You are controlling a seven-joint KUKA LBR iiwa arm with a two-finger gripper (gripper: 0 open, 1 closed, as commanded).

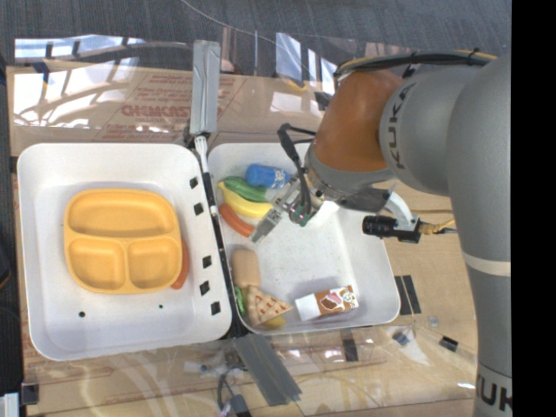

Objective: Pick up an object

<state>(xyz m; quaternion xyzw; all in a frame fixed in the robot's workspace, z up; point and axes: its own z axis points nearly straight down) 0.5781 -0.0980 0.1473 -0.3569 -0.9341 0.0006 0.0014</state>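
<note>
In the right bin (365,268), near its upper left corner: end effector (282,213) low over a cluster of toy food, fingers parted narrowly, nothing visibly between them. Task judged at the approach stage, no object lifted yet; closing on an item and raising it still left. Just beside the fingertips: yellow banana (246,207), green piece (236,188), orange-red carrot (238,222) and blue toy (261,176), all resting on the bin floor. Further down the same bin, well apart from the end effector: bread-coloured piece (247,269), pizza slice (266,306) and small carton (328,303). In the left bin (43,259): yellow divided tray (122,239). Arm (408,137) reaching in from the right, orange band (356,120) bent over the bin's upper edge, wrist angled down and to the left towards the banana
</note>
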